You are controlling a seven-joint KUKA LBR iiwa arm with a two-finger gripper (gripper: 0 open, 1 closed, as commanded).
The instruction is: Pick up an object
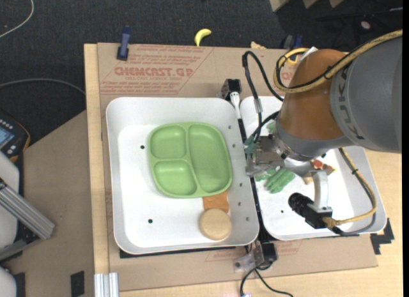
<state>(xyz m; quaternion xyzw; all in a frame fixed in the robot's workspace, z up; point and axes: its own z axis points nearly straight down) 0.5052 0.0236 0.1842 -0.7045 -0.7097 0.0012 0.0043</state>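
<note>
Grey arm [367, 85] low over the right bin [284, 218], gripper [261, 160] down beside a green object [278, 179].

From the camera view: reaching in from the right across the cardboard-covered worktop [153, 66], with the orange band [310, 101] above the wrist hiding most of the gripper; cannot tell how wide it stands, nor whether anything is held. Green object lying on the right bin's floor near its left wall, just beside the gripper and partly under the wrist. In the left bin [124, 168], apart from the gripper: a green divided plate [190, 159] near the middle, an orange piece [216, 202] tucked partly under the plate's near edge, and a round tan piece [215, 224] just below that, close to the bin's front right corner.
</note>
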